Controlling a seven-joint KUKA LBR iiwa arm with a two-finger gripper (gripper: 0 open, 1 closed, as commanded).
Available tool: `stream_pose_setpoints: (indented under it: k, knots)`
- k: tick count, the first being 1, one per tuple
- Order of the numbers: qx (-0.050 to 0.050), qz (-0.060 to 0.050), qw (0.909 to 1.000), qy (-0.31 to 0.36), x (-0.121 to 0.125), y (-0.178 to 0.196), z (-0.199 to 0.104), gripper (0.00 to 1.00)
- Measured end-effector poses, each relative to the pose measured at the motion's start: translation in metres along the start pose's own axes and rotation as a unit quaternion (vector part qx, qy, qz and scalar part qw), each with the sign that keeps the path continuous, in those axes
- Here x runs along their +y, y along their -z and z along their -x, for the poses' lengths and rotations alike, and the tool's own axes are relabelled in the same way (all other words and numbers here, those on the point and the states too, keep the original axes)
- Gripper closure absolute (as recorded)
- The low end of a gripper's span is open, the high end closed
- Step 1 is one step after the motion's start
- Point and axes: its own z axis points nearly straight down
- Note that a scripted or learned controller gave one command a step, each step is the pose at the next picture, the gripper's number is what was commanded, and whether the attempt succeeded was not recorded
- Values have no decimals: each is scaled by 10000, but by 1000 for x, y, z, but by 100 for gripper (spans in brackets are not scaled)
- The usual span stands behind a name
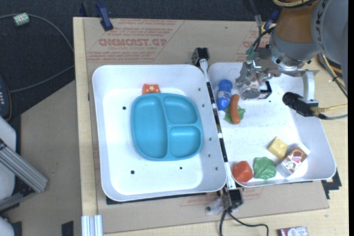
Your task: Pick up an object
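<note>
My gripper (251,88) hangs over the back of the right bin (310,135), just right of a blue bottle (223,94) and an orange carrot (235,110) with a green top. Nothing shows between its fingers from this angle. Toward the bin's front lie a red tomato (241,171), a green leafy piece (265,168), a yellow block (277,147) and a small printed box (293,160).
The left bin (110,119) holds a blue divided plate (166,125) and a small red-orange item (150,88) behind it. The arm's grey and orange body (304,14) fills the upper right. A black clip (201,56) sits between the bins at the back.
</note>
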Motion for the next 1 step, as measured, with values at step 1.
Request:
stream_pose_setpoints:
  k: [1]
  knots:
    - [9, -22, 10000, 2, -34, 7, -45, 100]
